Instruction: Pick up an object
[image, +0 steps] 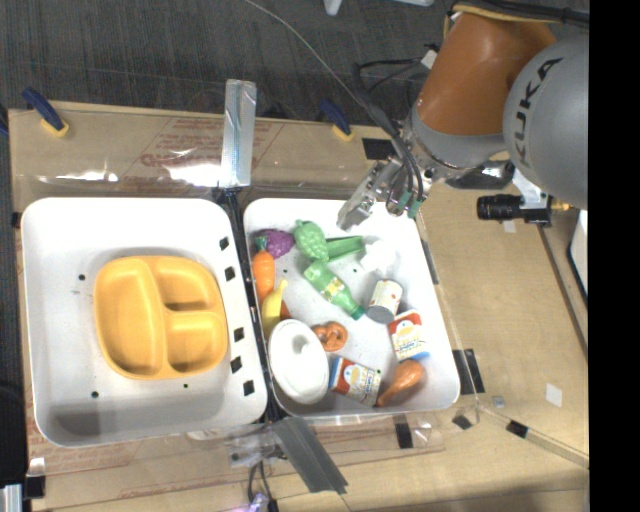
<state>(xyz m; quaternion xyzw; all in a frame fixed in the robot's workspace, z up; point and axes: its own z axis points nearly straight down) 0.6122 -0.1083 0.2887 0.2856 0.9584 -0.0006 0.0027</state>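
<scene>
Nearest the camera, along the front wall of the right-hand white bin (442, 372), lie a brown potato-shaped toy (403, 379), a small labelled can (353, 379) on its side and a white lidded bowl (299, 361). Behind them sit an orange figure (329, 335), a red-and-white carton (407, 335), a second can (385, 296), a yellow banana piece (271, 305) and a green bottle (332, 285). Farther back are a carrot (262, 271), a purple eggplant (275, 242), a green bumpy vegetable (309, 238) and a white bottle (378, 258). The left bin (60, 225) on the counter (500, 300) carries a yellow divided tray (160, 315). At the far right corner, the arm's jaws (375, 203) hang above the bin rim, spread apart and gripping nothing.
</scene>
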